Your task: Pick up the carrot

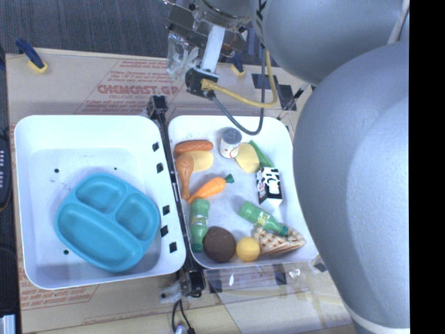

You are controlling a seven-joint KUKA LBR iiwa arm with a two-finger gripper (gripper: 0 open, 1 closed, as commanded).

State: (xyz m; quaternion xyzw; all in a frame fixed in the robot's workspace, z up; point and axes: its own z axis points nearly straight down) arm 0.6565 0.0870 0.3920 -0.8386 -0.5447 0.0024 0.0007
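The carrot [208, 188], orange with a small green top, lies slantwise in the left half of the right bin [286, 139], among other toy food. It touches nothing but the bin floor, with a tan drumstick [184, 170] just to its left. My gripper [181, 60] hangs above the bench behind the bins, beyond the right bin's far left corner and well away from the carrot. Nothing shows in its grasp.
Around the carrot lie a hot dog [193, 146], a small can [229, 143], a milk carton [270, 185], two green bottles [199, 221], a brown ball [219, 243] and a pizza slice [279, 241]. A blue divided plate [108, 218] sits in the left bin [28, 138]. The arm's bulk looms at the right.
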